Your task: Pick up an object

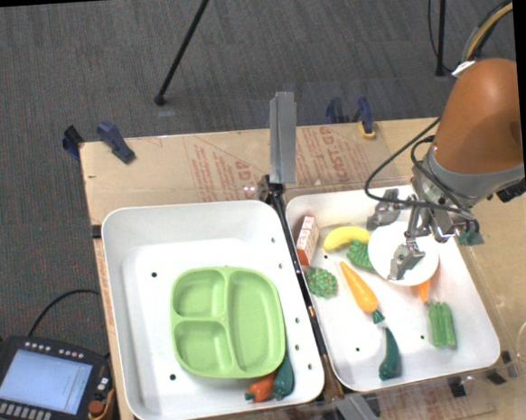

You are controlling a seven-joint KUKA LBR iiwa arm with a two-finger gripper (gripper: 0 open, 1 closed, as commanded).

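My gripper (403,261) hangs low in the right bin (482,323), over a small white plate (385,245) at the bin's upper middle. Nothing shows held in it. Just left of the plate lie a yellow banana (345,236) and a leafy green piece (359,257). An orange carrot (360,285) lies slantwise below them, and a broccoli floret (321,282) sits near the bin's left wall. A small orange item (424,290) peeks out under the plate's lower right rim.
A red and white box (306,237) leans on the divider. Green beans (442,325) and a dark green vegetable (390,355) lie in the right bin's lower part. The left bin (139,250) holds a green divided plate (226,321), with a red pepper (261,391) and a green one (284,380).
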